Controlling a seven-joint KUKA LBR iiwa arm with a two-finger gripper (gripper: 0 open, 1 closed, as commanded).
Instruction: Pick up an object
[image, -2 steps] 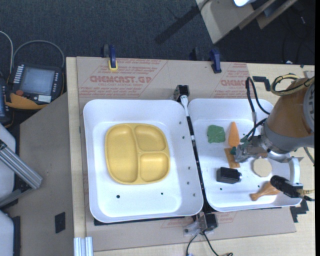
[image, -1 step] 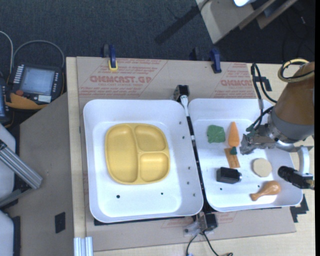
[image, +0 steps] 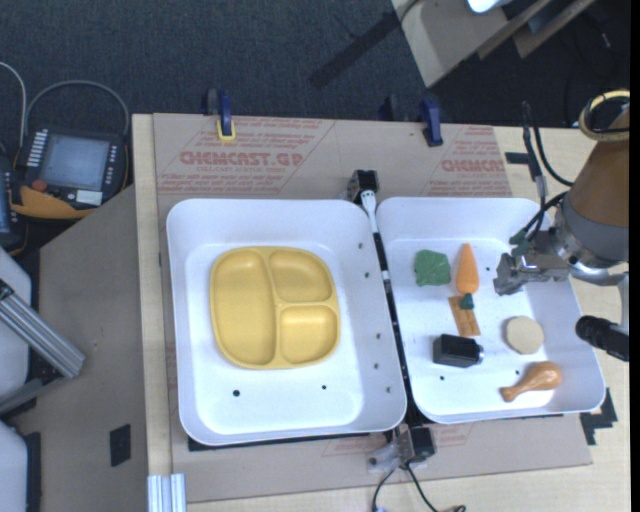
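Right bin (image: 560, 400), centre right of the frame, holds six small items, listed here largest to smallest. Drumstick (image: 532, 381), lower right: probably light, hard plastic, smooth; the narrow shank suits a pinch better than the rounded head. Carrot (image: 467, 268), upper middle: stiff and tapered, likely to slip toward its tip, so best taken across the thick end. Green piece (image: 432, 268), left of the carrot: lumpy, light, easy to grip across its width. Round cream piece (image: 522, 335), right of centre: low and domed, apt to squirt out of closing fingers. Black block (image: 457, 350), lower middle: flat-sided, the surest hold. Brown stick (image: 464, 316), below the carrot: thin, lying flat, hard to get under.

Gripper (image: 508, 275) sits in the upper right part of this bin, just right of the carrot and above the cream piece, clear of both. Nothing appears between its fingers; their spread cannot be told, as the view is too coarse.

Left bin (image: 190, 300) holds a yellow tray (image: 272, 306).
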